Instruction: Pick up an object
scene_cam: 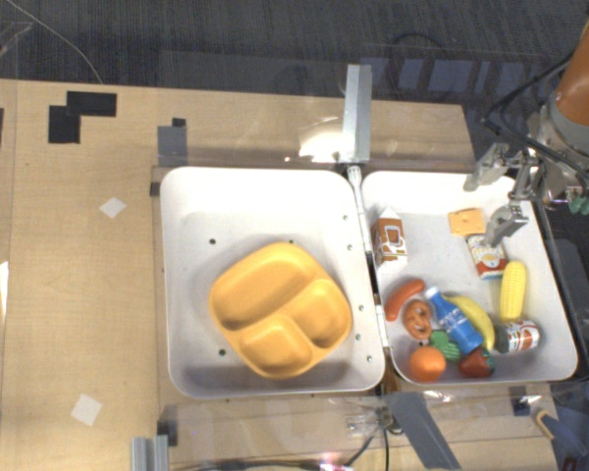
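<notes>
Orange fruit point(427, 363) sits at right bin's point(560, 361) near edge, amid packed toys. Small carton point(487, 258) lies just below gripper point(506, 219), fingers apart w/ nothing between, prob. not touching it. Cheese slice point(465, 221) beside. Open floor toward bin's far corner. Arm point(581, 96) enters from upper right.
</notes>
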`<state>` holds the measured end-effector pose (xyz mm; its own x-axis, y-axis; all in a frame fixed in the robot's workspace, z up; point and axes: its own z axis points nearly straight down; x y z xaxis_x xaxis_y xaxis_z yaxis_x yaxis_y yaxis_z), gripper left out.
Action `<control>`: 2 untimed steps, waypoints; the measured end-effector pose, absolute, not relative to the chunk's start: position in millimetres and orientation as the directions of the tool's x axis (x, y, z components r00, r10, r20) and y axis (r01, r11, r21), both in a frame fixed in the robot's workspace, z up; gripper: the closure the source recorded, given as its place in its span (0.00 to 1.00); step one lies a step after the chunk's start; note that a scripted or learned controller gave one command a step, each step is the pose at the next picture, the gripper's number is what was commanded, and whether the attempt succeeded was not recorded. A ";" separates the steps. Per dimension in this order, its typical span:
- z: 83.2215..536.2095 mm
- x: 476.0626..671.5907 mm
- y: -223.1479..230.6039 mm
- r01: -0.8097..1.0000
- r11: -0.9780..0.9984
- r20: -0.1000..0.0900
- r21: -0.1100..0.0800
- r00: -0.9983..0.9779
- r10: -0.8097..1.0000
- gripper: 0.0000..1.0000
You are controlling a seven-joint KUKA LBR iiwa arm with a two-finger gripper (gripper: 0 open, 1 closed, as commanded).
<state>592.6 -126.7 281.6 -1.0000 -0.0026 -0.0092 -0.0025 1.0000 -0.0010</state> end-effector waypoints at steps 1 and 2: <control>211.0 624.3 -84.5 0.225 0.974 -0.006 0.003 -0.974 0.225 0.00; 186.2 646.8 -45.8 0.680 0.733 -0.005 0.005 -0.733 0.680 0.00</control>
